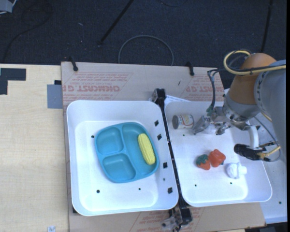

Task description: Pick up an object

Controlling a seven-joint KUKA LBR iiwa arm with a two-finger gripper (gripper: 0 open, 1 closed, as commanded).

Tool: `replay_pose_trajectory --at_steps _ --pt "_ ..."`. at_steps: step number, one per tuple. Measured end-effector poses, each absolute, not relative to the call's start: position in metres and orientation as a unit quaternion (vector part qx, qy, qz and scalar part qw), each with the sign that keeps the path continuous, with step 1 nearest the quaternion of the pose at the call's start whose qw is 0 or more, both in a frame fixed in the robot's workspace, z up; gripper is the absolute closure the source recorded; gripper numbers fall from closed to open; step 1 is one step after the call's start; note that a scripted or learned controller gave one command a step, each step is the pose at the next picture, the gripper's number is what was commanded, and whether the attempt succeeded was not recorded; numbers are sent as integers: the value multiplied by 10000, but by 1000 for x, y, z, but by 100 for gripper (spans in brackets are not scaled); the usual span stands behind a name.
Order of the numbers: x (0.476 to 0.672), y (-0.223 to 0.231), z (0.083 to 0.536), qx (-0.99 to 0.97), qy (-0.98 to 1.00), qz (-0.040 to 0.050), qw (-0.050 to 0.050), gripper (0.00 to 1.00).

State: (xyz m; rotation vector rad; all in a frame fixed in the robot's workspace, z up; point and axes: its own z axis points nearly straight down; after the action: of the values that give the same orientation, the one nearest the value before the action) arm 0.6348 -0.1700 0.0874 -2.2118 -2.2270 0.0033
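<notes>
In the right bin (pixel 261 192) a small tin can (pixel 183 121) lies on its side near the far left corner. A red strawberry-like toy (pixel 203 161) and an orange-red toy (pixel 216 157) sit together mid-bin, with a small white object (pixel 235 169) just right of them. My gripper (pixel 210 127) hangs low over the far part of this bin, just right of the can and apart from it. Its fingers are spread open with nothing between them.
The left bin (pixel 82 187) holds a blue divided plate (pixel 117 166) with a yellow corn cob (pixel 146 148) in its right compartment. A black divider (pixel 166 149) runs between the bins. The arm (pixel 261 88) enters from the right, above the right bin's far edge.
</notes>
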Motion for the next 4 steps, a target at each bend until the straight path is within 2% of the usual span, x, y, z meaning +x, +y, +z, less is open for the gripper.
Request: replay_pose_trajectory --at_steps 1,4 --pt "635 -170 99 -7040 -7102 17 21 100" --pt "634 -180 234 -7054 -7088 -2 -4 100"
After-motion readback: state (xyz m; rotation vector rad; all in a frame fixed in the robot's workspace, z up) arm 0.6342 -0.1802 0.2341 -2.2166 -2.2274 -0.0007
